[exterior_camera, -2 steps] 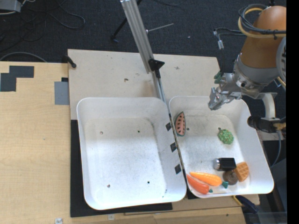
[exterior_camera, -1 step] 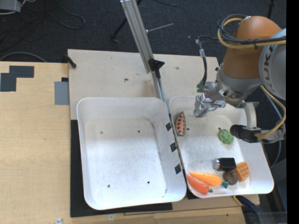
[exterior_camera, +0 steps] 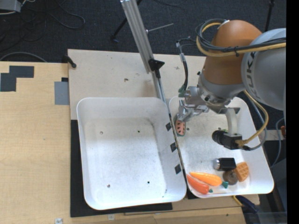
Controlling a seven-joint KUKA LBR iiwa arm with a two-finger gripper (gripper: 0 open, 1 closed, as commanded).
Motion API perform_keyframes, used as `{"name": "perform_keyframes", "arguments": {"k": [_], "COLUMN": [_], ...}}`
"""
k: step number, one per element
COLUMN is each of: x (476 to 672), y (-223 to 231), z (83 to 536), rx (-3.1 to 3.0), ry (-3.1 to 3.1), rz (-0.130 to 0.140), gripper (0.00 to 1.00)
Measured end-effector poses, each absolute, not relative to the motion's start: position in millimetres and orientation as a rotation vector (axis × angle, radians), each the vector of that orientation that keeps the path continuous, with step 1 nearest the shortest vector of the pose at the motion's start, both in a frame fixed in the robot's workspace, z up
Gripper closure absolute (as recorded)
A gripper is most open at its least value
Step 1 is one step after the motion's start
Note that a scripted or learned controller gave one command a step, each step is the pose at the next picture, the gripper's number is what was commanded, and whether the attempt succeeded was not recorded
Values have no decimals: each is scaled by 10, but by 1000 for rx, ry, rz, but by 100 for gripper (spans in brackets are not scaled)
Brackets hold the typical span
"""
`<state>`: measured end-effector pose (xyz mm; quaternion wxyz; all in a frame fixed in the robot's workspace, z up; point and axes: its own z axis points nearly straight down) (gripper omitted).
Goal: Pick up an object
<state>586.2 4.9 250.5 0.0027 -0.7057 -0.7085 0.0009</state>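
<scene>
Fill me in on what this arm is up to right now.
The arm reaches in over the right bin, and its gripper is down near that bin's left wall, right over a small watermelon-slice toy. Whether it has gripped the toy is not clear. An orange carrot, a red pepper, a waffle piece and a dark block lie near the front of the same bin.

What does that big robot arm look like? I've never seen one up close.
The arm is bulky and rounded, grey with a glossy orange band above the wrist. Black and yellowish cables loop around it. The gripper at its tip is small, silvery metal.
</scene>
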Motion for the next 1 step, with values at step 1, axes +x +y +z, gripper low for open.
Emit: {"name": "perform_keyframes", "arguments": {"k": [1], "x": [5589], "y": [549], "z": [2314], "rx": [-2212], "ry": [-2221], "rz": [6], "gripper": [100]}}
